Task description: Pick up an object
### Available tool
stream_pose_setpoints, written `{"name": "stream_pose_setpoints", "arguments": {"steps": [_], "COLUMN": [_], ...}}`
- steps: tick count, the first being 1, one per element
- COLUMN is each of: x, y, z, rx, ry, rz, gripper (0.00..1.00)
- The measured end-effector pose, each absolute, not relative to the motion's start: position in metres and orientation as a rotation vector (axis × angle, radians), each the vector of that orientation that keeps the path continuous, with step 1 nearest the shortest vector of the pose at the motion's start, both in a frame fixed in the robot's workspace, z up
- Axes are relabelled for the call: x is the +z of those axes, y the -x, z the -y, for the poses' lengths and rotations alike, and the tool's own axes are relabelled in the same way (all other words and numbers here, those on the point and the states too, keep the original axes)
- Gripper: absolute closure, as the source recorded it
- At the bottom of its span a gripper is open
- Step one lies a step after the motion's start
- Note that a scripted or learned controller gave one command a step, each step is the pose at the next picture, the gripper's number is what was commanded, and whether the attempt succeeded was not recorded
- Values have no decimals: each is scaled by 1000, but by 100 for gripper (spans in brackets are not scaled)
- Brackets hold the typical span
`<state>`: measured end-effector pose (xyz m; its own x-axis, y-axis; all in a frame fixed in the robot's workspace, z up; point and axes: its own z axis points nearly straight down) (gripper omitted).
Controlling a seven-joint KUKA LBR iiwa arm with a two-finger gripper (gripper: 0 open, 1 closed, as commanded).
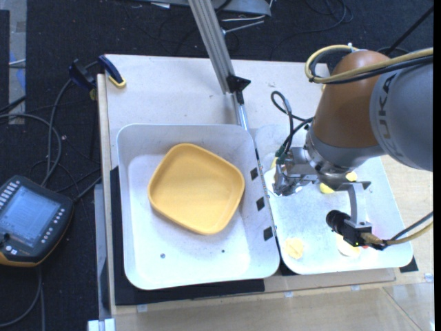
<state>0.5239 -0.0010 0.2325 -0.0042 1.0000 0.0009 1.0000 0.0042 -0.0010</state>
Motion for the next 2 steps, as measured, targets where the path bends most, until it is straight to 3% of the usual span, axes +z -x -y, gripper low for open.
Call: {"name": "stream_pose_setpoints", "arguments": {"steps": [2], "x": [223], "y": [-514], "z": [-96], "rx": [0], "ry": [2216], "rz": [2225], "gripper": [100]}}
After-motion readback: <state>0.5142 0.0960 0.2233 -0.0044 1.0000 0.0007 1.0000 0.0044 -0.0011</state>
